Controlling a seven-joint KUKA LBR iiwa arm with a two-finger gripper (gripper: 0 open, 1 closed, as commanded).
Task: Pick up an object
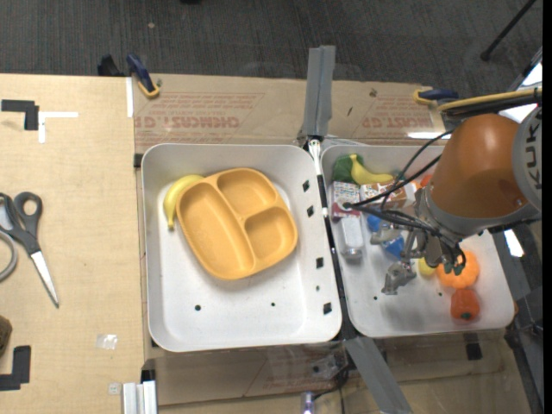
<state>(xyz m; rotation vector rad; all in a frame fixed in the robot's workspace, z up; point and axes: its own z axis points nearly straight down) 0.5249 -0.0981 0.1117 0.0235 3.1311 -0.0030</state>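
Observation:
The right bin (405,317) holds a heap of small items: a green piece (344,167), a yellow banana (371,176), a red and white packet (345,194), a clear bottle (351,237), a blue item (390,241), an orange fruit (459,267) and a red-orange piece (465,304). My gripper (399,277) hangs low over the middle of this bin, just right of the bottle and below the blue item. Nothing can be seen held in it. The orange wrist band (479,175) and cables hide the bin's upper right part.
The left bin (233,317) holds a yellow divided plate (235,222) with a banana (175,197) tucked at its upper left. Scissors (33,240) lie on the bench at far left. A grey divider (326,222) separates the bins.

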